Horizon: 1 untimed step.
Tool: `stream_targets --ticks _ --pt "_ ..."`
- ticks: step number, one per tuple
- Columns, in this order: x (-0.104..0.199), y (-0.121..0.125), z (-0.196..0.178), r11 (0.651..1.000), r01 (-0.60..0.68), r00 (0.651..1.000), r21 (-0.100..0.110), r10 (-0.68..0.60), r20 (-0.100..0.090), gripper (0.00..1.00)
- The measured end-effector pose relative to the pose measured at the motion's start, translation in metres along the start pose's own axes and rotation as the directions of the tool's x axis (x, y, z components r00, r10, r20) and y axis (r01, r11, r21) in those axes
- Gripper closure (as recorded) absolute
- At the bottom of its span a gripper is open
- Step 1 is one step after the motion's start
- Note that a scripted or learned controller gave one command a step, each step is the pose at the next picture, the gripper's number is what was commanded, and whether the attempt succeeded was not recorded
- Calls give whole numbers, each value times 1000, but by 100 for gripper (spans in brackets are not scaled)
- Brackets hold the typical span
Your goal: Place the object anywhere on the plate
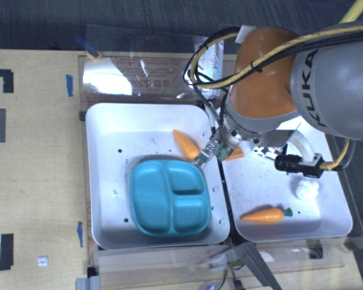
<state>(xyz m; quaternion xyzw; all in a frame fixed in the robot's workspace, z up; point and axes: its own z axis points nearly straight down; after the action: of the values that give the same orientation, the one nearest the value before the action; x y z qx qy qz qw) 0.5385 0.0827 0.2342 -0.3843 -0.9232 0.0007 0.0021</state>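
arm overhead | hand touching carrot | plate below

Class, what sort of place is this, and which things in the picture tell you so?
Probably a robotics lab test bench: a KUKA arm with trailing cables, two white bins, and toy carrots beside a blue divided plate.

The arm in the upper right of the frame was grey with black "KUKA" lettering, an orange band, and yellow and black cables looped beside it.
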Motion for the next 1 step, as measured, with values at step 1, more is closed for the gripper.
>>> stream_targets --ticks 1 --pt "-2 0 -2 1000 -3 1000 -4 3 4 0"
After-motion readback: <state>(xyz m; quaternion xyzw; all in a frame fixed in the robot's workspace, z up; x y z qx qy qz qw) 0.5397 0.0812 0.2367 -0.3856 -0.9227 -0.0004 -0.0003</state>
